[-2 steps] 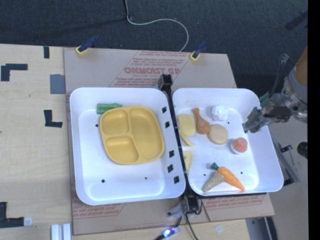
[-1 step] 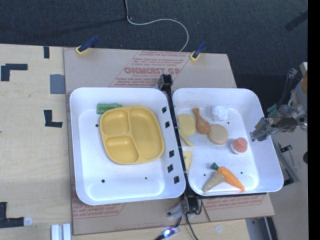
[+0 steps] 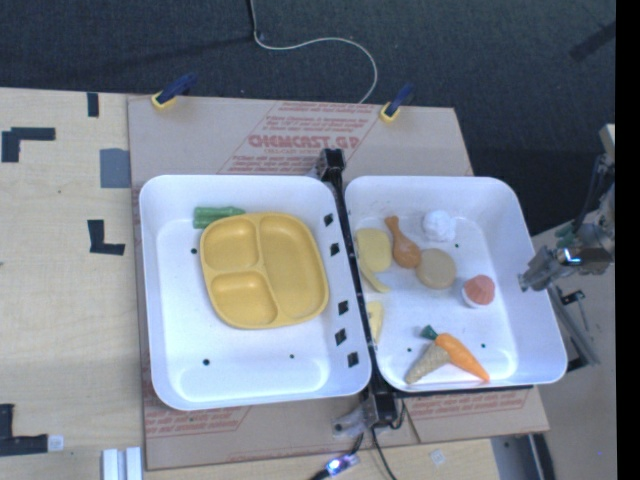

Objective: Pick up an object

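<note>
The right bin (image 3: 500,200) holds several toy foods. An orange drumstick (image 3: 403,243) lies beside a pale yellow slice (image 3: 373,251). A white lump (image 3: 437,225) sits near the far wall, with a tan round biscuit (image 3: 436,268) and a pink-red ball (image 3: 480,289) below it. An orange carrot (image 3: 460,355) and a cream cone (image 3: 425,365) lie at the near edge. My gripper (image 3: 545,268) hovers just outside the bin's right rim, level with the pink-red ball and apart from every object.
The left bin (image 3: 160,268) carries a yellow divided plate (image 3: 264,268) with a green piece (image 3: 218,213) at its far left corner. A small yellow piece (image 3: 373,318) rests by the divider. Both bins stand on cardboard (image 3: 300,138) held by clamps.
</note>
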Robot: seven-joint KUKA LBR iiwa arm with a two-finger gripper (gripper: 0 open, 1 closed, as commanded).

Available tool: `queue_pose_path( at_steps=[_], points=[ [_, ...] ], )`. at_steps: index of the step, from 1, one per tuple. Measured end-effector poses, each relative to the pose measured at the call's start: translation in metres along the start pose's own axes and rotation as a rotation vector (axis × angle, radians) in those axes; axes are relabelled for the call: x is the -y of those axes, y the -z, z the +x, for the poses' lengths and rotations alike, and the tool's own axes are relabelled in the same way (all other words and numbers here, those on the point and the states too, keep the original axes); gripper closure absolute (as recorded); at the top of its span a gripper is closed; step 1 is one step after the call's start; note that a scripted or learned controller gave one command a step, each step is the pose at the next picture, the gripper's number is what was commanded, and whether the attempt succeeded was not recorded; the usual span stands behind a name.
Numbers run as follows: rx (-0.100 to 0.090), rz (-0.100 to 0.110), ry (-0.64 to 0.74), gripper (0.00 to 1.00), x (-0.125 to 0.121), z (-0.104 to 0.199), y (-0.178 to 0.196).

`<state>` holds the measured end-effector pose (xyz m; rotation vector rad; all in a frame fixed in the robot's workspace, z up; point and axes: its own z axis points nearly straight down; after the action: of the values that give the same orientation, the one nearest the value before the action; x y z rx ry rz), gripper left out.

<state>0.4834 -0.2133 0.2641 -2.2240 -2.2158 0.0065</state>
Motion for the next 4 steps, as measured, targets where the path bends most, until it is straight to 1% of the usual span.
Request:
queue_pose_path(
  at_steps=[1, 2, 3, 4],
  points=[
    [-0.007, 0.006, 0.010, 1.00, 0.001, 0.071, -0.081],
    [-0.008, -0.010, 0.025, 1.00, 0.000, 0.234, 0.003],
    [-0.001, -0.009, 0.005, 1.00, -0.018, 0.214, 0.052],
    [-0.003, -0.007, 0.012, 1.00, 0.002, 0.262, 0.096]
  ],
)
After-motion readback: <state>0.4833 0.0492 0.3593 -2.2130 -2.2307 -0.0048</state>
